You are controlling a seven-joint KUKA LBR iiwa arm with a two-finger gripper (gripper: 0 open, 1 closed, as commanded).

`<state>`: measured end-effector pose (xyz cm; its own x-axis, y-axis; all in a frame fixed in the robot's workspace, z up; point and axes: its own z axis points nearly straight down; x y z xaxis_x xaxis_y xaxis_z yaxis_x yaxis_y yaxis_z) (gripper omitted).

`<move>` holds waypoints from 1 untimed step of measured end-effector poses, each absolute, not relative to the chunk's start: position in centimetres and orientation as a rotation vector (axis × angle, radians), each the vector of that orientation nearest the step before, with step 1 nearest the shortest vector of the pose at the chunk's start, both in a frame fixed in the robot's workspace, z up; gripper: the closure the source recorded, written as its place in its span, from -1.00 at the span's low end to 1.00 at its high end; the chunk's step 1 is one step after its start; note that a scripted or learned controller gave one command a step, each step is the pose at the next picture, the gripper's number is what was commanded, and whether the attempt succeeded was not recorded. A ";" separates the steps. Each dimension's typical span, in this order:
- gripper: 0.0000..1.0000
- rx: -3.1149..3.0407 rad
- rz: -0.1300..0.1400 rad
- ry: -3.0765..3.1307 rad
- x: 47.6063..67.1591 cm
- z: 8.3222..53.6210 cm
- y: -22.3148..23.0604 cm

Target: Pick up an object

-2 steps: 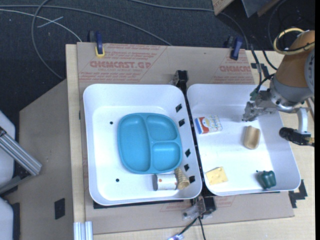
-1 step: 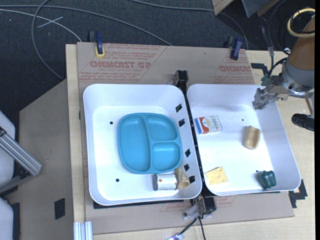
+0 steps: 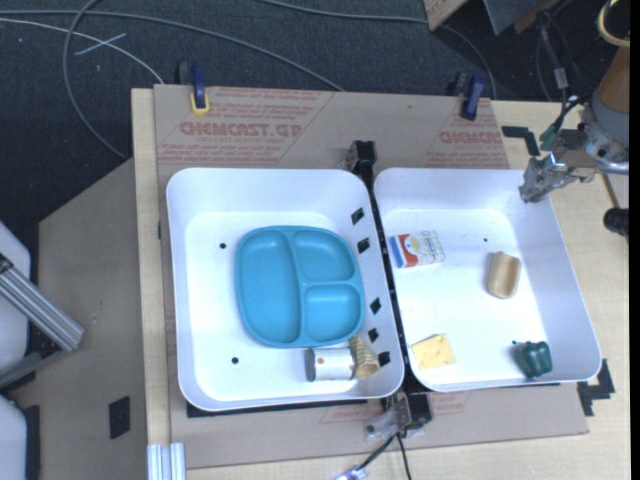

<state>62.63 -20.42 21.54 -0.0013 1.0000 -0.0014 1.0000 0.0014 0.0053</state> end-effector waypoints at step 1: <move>1.00 2.213 0.005 2.228 63.4 22.7 -14.7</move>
